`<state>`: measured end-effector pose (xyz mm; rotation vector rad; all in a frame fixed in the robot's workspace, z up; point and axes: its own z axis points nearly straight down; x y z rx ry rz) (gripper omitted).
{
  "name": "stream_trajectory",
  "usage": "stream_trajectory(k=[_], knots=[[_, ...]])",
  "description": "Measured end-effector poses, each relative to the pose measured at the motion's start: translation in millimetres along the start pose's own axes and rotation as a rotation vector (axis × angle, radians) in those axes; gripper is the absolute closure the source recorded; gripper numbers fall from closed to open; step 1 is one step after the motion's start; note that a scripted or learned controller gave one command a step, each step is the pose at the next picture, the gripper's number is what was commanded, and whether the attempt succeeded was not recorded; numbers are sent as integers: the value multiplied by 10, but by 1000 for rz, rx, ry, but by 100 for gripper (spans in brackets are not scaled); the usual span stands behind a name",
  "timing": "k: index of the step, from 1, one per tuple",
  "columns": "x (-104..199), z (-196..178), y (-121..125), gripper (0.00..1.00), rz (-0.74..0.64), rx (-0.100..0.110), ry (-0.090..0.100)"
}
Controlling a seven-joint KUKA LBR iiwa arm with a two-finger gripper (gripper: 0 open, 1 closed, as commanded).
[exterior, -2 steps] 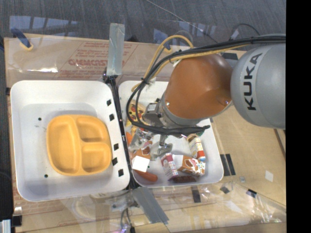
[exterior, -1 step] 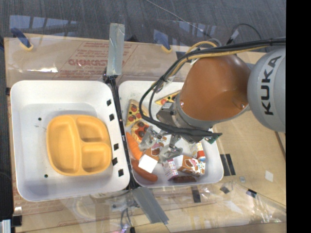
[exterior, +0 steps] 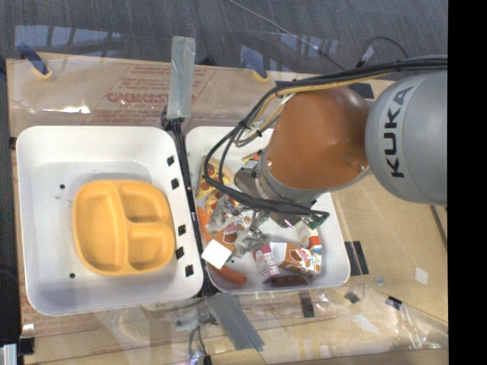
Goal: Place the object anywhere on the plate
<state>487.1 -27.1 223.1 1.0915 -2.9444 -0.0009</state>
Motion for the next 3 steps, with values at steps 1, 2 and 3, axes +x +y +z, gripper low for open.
stream_trajectory(k=[1,2,3], knots=[[-3,-3,1,0,-1,1,-1],[-26,-110,6,100,-7,2,-3],[34,-183,-65,100,19,4,-4]])
